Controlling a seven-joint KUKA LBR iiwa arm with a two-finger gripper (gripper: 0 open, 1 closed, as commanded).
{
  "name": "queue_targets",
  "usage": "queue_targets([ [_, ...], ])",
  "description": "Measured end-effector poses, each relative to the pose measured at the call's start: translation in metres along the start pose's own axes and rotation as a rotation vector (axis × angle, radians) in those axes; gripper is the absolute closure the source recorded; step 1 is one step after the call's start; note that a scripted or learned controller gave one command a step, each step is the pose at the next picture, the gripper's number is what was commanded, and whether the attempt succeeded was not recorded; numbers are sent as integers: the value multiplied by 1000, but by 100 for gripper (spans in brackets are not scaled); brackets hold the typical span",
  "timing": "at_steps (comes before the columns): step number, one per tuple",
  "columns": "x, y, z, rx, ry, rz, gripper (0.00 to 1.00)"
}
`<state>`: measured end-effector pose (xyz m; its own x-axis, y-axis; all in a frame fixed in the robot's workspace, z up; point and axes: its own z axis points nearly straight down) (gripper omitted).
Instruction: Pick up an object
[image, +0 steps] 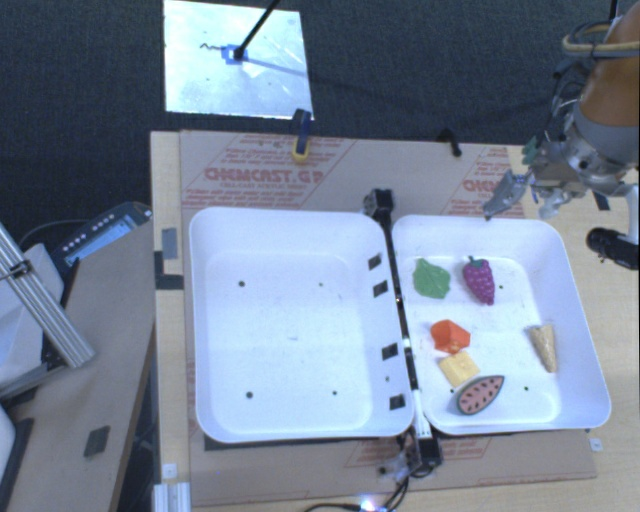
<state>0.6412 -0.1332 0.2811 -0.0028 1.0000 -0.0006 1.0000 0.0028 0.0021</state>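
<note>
The end effector (527, 194) hung over the right bin's (580, 300) far rim, fingers spread and empty. The purple grapes (479, 279) lay in that bin beside a green leaf (432, 278). They looked light, rigid and bumpy, best pinched across the narrow middle.
</note>
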Motion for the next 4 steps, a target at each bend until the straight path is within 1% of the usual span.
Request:
queue_targets([
  [1, -22, -6, 205, 9, 3, 4, 0],
  [2, 26, -30, 196, 1, 0, -3, 0],
  [3, 39, -87, 195, -1, 1, 3, 0],
  [4, 39, -84, 184, -5, 1, 1, 100],
])
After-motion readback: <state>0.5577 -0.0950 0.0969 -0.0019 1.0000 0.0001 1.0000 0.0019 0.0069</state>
